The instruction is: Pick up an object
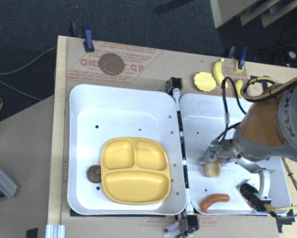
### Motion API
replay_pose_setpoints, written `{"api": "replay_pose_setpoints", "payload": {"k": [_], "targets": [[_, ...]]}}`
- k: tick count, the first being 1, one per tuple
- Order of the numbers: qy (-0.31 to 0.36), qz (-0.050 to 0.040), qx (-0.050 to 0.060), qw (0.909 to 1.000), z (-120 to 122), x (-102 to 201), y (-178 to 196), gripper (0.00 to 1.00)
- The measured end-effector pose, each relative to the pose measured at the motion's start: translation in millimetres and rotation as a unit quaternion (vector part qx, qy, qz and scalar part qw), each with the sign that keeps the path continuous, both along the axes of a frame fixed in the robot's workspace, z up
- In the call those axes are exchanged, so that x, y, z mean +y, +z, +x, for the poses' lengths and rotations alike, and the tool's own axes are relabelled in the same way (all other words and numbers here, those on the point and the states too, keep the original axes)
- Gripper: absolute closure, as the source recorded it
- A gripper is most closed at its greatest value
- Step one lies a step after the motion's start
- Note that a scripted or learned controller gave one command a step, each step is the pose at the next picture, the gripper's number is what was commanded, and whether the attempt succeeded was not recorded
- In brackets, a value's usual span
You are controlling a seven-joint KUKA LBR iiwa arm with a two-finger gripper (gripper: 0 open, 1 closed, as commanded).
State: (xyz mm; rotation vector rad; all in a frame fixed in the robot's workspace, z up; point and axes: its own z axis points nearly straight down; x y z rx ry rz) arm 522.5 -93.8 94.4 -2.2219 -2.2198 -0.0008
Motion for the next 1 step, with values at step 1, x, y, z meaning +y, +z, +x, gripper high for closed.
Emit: {"api": "replay_pose_setpoints", "payload": {"k": [1], "targets": [[0.005, 0.0004, -0.007, 1.0000, 53.4, 63.3, 96.5, 1.00]]}}
